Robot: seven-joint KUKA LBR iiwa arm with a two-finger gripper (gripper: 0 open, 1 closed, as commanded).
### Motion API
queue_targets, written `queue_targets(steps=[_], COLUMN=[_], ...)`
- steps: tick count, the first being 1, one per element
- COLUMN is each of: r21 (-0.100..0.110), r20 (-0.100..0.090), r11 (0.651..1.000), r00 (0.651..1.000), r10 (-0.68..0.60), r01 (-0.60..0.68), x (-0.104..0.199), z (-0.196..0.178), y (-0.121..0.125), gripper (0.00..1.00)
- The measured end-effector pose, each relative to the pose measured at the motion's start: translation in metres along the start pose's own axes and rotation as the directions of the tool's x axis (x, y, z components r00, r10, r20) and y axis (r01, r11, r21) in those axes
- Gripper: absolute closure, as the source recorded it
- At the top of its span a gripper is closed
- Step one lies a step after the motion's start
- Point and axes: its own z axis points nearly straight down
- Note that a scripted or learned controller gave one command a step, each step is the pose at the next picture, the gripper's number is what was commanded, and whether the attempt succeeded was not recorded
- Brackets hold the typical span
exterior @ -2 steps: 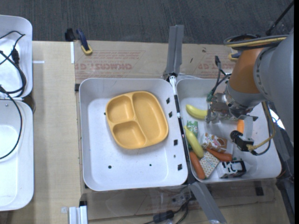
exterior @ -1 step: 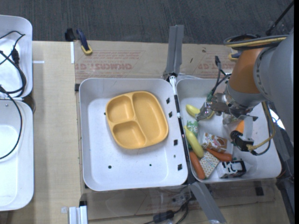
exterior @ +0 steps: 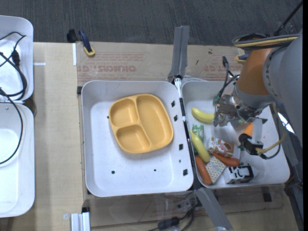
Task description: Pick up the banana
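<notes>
- Two white bins are sitting side by side on the counter (exterior: 53,129); you are seeing a yellow divided plate (exterior: 141,123) lying in the left bin (exterior: 96,177).
- The banana (exterior: 203,115) is lying in the right bin (exterior: 281,170), near its left wall, toward the far edge.
- The tool (exterior: 222,115) is hovering just beside the banana's right end; whether it is apart or together, you cannot tell.
- More toy food is lying along that bin's near-left corner.
</notes>
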Motion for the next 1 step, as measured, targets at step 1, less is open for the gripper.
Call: queue_targets(steps=[1], r21=[0.0], r20=[0.0], r11=[1.0], r00=[1.0], r10=[0.0], r01=[0.0], x=[0.0001], z=[0.0001], y=[-0.0001], gripper=[0.0])
